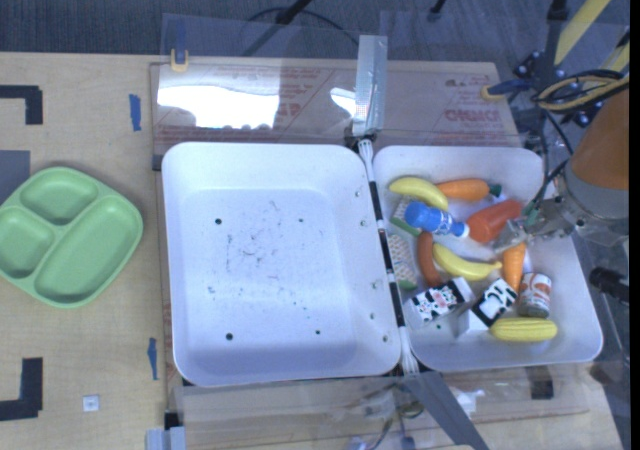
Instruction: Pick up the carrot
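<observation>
An orange carrot with a green tip lies near the back of the right bin, beside a yellow banana. A second, shorter orange carrot-shaped piece stands further right in the same bin. My gripper hangs low over the bin's right side, just above that shorter piece and next to a red-orange bottle. It is about a hand's width right of the long carrot. Nothing is visibly held.
The right bin also holds a blue bottle, a second banana, a yellow corn cob, cow-patterned blocks and a small jar. The left bin sits beside it. A green divided plate lies far left.
</observation>
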Available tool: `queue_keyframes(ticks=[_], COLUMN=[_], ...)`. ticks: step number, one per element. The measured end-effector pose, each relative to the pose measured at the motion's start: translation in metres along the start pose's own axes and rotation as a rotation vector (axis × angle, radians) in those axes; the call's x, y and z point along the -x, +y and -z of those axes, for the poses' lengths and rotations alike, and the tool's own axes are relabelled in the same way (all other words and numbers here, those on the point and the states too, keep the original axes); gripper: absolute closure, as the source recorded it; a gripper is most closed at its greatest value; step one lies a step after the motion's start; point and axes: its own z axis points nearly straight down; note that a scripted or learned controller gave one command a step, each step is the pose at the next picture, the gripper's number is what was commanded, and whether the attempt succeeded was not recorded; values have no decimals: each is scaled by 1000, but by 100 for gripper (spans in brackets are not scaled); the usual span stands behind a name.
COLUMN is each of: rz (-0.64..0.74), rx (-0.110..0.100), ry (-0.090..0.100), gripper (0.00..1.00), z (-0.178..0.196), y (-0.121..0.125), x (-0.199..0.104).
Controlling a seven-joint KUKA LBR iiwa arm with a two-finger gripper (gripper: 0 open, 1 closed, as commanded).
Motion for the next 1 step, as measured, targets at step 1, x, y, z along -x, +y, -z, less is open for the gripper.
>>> queue_keyframes(ticks=[1], rz=[-44], rx=[-1], ry=[-7], gripper=[100], z=[152], y=[7], x=[-60])
